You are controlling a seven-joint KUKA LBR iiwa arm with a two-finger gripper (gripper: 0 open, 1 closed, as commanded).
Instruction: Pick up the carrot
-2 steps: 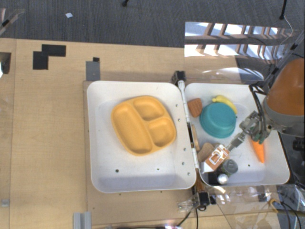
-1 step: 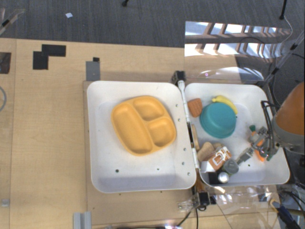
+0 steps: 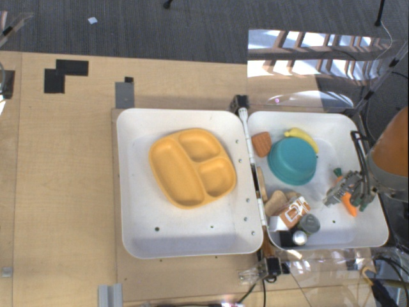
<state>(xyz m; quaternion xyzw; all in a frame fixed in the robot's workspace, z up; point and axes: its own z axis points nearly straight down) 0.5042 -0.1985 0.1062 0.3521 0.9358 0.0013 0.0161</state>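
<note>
The carrot (image 3: 349,204) is a small orange piece lying on the floor of the right bin (image 3: 332,235), close to its right wall. My gripper (image 3: 348,196) is down in that bin directly over the carrot, and its dark parts hide some of it. The grey arm with its orange band (image 3: 391,147) comes in from the right edge above the bin wall.
The right bin also holds a teal bowl (image 3: 293,160), a yellow banana (image 3: 301,135) behind it, a brown piece (image 3: 261,144), a tan piece (image 3: 276,203), a small packet (image 3: 293,213) and a grey round item (image 3: 310,224). A yellow divided plate (image 3: 192,167) lies in the left bin (image 3: 192,238).
</note>
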